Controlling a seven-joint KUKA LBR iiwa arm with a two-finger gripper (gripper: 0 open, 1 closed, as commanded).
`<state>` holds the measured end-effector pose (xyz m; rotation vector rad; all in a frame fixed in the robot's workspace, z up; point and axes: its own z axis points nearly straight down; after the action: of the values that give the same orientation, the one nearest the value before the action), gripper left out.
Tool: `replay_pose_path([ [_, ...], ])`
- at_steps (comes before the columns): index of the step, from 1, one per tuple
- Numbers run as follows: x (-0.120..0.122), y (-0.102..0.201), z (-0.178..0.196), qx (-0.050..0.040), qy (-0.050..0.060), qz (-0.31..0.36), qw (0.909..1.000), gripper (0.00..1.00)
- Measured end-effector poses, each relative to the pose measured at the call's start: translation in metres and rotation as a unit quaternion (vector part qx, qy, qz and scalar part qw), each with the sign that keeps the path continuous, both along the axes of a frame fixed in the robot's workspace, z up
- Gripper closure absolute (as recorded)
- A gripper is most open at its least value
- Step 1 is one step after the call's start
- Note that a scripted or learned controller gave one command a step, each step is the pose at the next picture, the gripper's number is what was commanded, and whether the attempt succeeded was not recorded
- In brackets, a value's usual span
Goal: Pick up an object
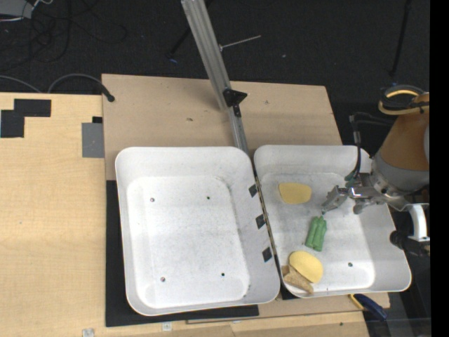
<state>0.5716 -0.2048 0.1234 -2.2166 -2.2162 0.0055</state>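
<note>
Starting nearest us, at 6 o'clock of the right bin [393, 276], we see a yellow lemon-like piece [306, 265], likely light and smooth, so slippery. Above it lies a green bottle-shaped piece [316, 233]; its slim middle seems the best hold. Beyond, the tool [334, 201] hangs with fingers spread, holding nothing.

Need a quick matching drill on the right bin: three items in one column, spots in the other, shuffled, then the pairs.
Items:
1. green object
2. flat yellow piece
3. round yellow object

Spots in the right bin:
A. near corner by the divider, beside a tan scrap
B. middle of the bin
C. far part, near the divider

Pairs: 1-B, 2-C, 3-A
</note>
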Motion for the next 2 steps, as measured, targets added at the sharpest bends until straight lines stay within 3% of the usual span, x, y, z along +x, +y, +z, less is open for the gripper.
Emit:
replay_pose_path([
  [1, 0.001, 0.001, -0.032, -0.0012, -0.003, 0.0, 1.0, 0.0],
  [2, 0.0, 0.0, -0.022, -0.0009, -0.003, -0.003, 1.0, 1.0],
])
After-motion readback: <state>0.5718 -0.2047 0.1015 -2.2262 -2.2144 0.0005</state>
